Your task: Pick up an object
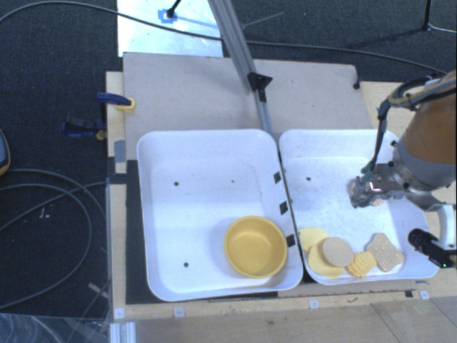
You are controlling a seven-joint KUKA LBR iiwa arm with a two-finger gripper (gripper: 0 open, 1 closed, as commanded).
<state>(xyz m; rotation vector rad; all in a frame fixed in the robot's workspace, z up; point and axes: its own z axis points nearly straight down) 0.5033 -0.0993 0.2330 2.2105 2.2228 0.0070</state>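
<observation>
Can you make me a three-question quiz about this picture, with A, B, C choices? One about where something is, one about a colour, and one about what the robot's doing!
1. Where is the bowl?
A. in the left bin
B. in the right bin
C. on the floor

2. What colour is the bowl?
A. red
B. yellow
C. blue

3. Where is the tool right now?
A. over the left bin
B. over the floor
C. over the right bin

Answers:
1. A, it sits at the near right corner of the left bin.
2. B, it is yellow all over.
3. C, it hangs above the right bin, up from the round and square pieces at that bin's near edge.
</observation>
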